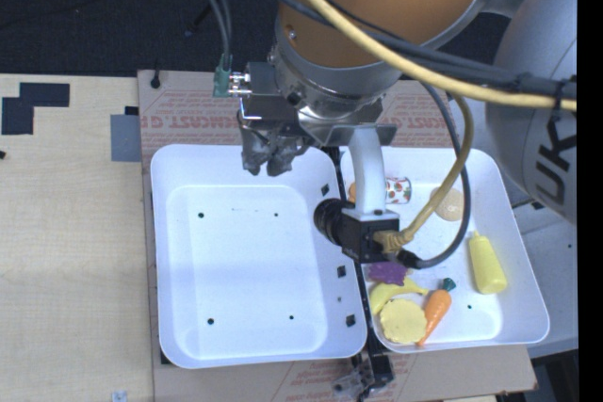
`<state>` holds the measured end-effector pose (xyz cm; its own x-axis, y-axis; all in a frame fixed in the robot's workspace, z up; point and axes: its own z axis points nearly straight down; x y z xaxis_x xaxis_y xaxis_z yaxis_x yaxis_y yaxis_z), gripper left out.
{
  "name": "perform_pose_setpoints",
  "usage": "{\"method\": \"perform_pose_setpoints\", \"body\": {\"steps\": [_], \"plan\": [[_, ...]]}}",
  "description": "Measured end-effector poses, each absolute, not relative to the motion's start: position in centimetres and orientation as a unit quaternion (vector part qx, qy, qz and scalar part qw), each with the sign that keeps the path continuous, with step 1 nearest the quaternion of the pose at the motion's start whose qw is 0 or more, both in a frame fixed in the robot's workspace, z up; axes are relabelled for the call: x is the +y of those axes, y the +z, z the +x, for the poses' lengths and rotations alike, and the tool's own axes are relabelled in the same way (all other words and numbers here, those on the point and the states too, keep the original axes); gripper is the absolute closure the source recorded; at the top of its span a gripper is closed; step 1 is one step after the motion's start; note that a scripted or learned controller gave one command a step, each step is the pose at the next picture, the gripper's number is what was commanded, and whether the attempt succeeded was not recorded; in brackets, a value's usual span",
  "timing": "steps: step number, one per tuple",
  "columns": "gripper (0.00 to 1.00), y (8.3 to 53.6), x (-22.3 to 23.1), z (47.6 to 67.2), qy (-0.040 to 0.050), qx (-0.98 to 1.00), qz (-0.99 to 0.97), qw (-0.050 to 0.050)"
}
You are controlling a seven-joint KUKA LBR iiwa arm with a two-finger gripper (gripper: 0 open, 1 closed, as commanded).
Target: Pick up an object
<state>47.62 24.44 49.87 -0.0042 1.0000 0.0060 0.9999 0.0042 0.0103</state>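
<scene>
I cannot tell whether the gripper [273, 153] is open or closed, and since it hangs over the left bin [179, 202] while the toy carrot [435, 309] and yellow bottle [488, 264] lie well apart from it in the right bin [513, 202], a descent here risks grasping nothing.

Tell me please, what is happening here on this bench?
A grey and orange robot arm reaches over two white bins. Its gripper hangs above the far edge of the left bin; nothing shows between its fingers. The toy foods lie in the right bin: a carrot, a yellow bottle, a yellow round piece, a purple piece and a small spotted can. Nothing has been picked up yet.
</scene>
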Motion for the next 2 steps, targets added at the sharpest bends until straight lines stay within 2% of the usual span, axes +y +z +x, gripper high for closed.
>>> {"method": "perform_pose_setpoints", "body": {"steps": [1, 2], "plan": [[1.00, 24.2, 24.2, 47.2, -0.0109, 0.707, 0.707, -0.003], [1.00, 35.2, 24.3, 47.7, 0.0029, 0.708, 0.706, 0.001]]}}
